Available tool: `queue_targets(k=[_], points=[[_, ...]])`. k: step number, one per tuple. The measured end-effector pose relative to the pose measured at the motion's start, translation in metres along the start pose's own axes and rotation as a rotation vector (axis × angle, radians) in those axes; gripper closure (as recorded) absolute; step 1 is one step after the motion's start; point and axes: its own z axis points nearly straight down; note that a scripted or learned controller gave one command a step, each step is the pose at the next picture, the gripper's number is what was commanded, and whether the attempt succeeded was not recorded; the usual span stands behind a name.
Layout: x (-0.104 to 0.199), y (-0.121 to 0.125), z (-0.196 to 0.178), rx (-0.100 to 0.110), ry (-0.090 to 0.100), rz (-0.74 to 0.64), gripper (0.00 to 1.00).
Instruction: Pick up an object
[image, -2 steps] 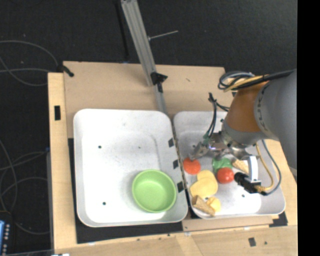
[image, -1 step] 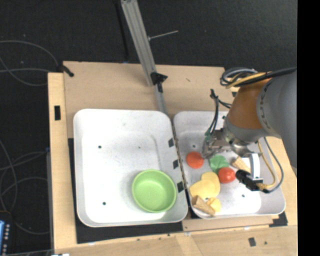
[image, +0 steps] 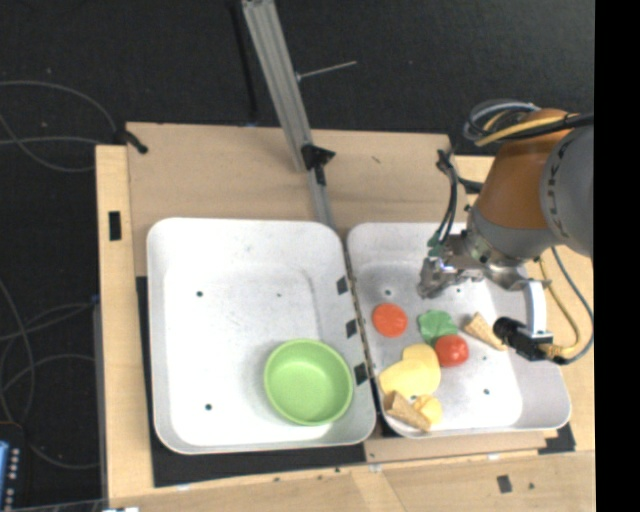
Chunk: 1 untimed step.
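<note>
Camera view looks down on a wooden bench (image: 230, 175) with two white bins side by side. At the left, the left bin (image: 220, 270) holds a green bowl (image: 308, 381) in its near right corner. To its right, the right bin (image: 395, 250) holds a small cluster of things toward its near half: an orange ball (image: 390, 320) close to the dividing edge, a green piece (image: 437, 324) just right of it, a red ball (image: 452, 349) touching the green piece on its near right side, a yellow piece (image: 412, 372) nearer still, and a tan wedge (image: 482, 330) right of the green piece. Another tan and yellow bit (image: 413, 409) lies at the near rim.

Reaching in from the right, the arm (image: 515, 200), grey with an orange band, has its gripper (image: 432, 283) over the far middle of the right bin. Whether the fingertips are spread or closed cannot be told from this angle, and nothing is seen between them. Nearest the gripper are the green piece, just nearer than the tips, and the orange ball, nearer and to the left; both lie on the bin floor, apart from the gripper
</note>
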Motion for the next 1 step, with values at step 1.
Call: queue_targets(k=[1], points=[[-0.0001, -0.0075, -0.0518, 0.0, 0.0, 0.0, 1.0]])
